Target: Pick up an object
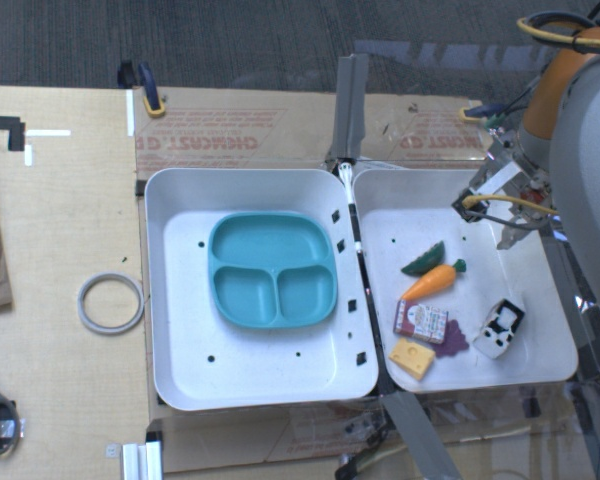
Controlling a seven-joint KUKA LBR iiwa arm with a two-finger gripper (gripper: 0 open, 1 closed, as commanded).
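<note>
**A:** What is lying where, biggest first?

**B:** The left bin (160, 298) is holding a teal divided plate (272, 224). The right bin (410, 218) is holding all the small toys. The arm (580, 148) is reaching in from the right, and the gripper (508, 223) is hanging over that bin's far right part, well apart from the toys.

**A:** Is it carrying anything?

**B:** I am seeing nothing held, and I cannot tell how far open it is.

**A:** Which toy should it be aiming at?

**B:** I am leaning towards the black-and-white toy (499, 329), lying alone near the right wall. The carrot (430, 281) is lying tilted, just beside a green piece (423, 261). The pink carton (422, 321) and the cheese wedge (412, 358) are crowding together.

**A:** How should it be going in?

**B:** It should be descending straight over the toy's middle and closing across its narrow side. It should also be keeping clear of the wall, since an off-centre squeeze is likely to push the toy away.
</note>
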